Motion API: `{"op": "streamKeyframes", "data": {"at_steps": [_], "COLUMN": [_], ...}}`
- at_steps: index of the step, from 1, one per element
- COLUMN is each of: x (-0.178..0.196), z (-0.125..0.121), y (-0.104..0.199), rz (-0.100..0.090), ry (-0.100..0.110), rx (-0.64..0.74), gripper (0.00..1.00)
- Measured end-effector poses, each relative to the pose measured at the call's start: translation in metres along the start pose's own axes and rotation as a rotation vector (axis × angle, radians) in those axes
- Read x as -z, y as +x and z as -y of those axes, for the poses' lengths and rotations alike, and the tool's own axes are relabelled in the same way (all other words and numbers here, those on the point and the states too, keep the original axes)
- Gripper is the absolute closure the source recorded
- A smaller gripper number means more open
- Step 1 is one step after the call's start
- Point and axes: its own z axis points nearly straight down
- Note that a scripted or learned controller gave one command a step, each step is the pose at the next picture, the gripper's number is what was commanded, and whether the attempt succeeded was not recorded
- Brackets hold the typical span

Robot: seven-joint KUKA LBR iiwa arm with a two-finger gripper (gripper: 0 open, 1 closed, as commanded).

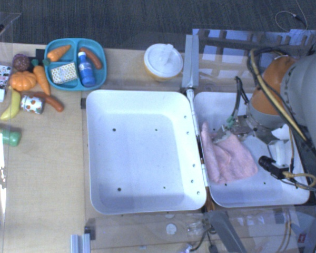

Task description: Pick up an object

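A crumpled pink cloth [231,159] lies in the right bin [253,194], against its left wall. My gripper [227,132] is low over the cloth's upper edge and seems to touch the fabric there. The grey arm, with its orange band [268,83], reaches in from the right and covers the bin's far right part. Wrist and cables hide how the gripper stands.
The left bin [142,152] sits beside the right one. A blue divided plate [76,65] with toy food stands at the back left. A white lidded tub [163,61] is behind the bins. Loose toy foods [26,91] lie at the bench's left edge.
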Motion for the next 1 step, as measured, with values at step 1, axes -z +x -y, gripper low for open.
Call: {"op": "streamKeyframes", "data": {"at_steps": [1], "x": [-0.0010], "z": [-0.0229], "y": [-0.0090], "rz": [0.000], "ry": [0.001], "rx": [0.022], "gripper": [0.00]}}
